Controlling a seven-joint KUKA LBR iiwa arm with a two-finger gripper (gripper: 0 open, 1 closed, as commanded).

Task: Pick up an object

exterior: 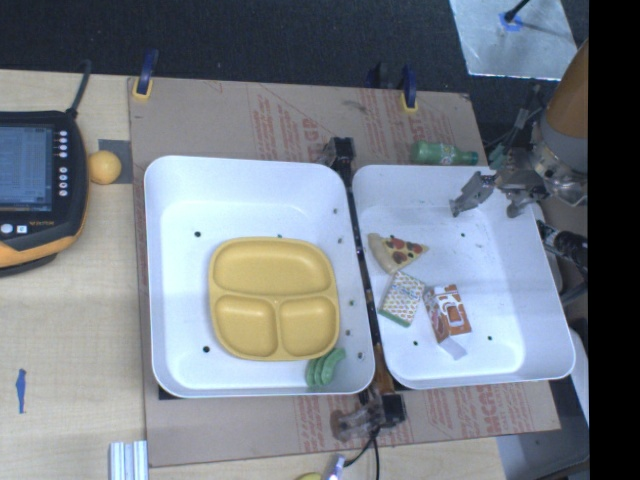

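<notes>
Near the middle of the right bin (520, 353) lie three small flat things in a loose cluster: a pizza-slice toy (396, 251), a green patterned packet (403, 299) just below it, and a red-and-white packet (449, 318) beside that one, on the side away from the left bin. Any of them could serve as the object to pick. The pizza slice is the closest to the gripper (488, 192), which hangs over the same bin's far corner, up and away from the slice toward the arm's side of the desk. The slice's long axis runs roughly across the bin, its tip aimed toward the arm's side. The red-and-white packet lies lengthwise down the bin, and the green packet sits tilted.

The fingers (469, 197) look spread apart with nothing between them, though the metalwork is small and dim, so that is a judgement. From where they hang, the slice lies down and toward the left bin (160, 268), well apart from them, so the coming move would call for a traverse across the bin before any descent.

Further out from the slice, the left bin holds a yellow divided tray (273, 296) and a small green thing (325, 368) at its near edge. A green bottle (443, 153) lies on the cardboard beyond the right bin, and a teach pendant (35, 188) rests on the desk far past the left bin.
</notes>
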